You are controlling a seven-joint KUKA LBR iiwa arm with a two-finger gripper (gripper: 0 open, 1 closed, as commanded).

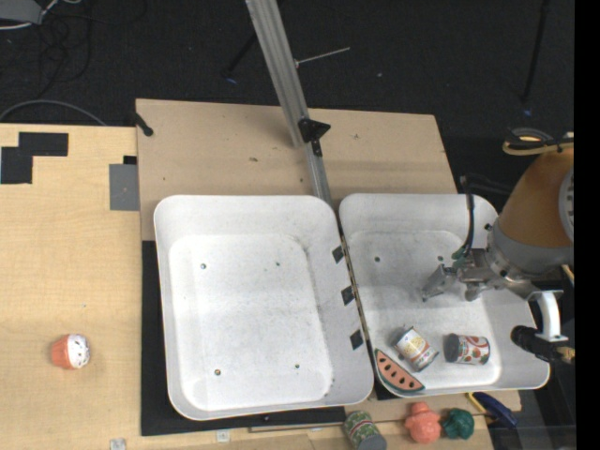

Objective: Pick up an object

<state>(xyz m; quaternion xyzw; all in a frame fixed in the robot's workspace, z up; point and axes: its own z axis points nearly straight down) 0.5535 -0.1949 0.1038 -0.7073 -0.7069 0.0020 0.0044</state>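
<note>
Gripper [441, 282] over right bin [412, 223], fingers apart, holding nothing. Two cans lie at the bin's near end: one [413, 348] long axis diagonal, the other [467, 349] long axis left-right, dark end pointing left. Watermelon slice [397, 371] beside them.

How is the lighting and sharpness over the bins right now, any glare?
Camera view: even light, no strong glare on the right bin; the left bin reads bright white; the gripper casts a soft shadow and looks slightly blurred; the cans stay legible.
</note>
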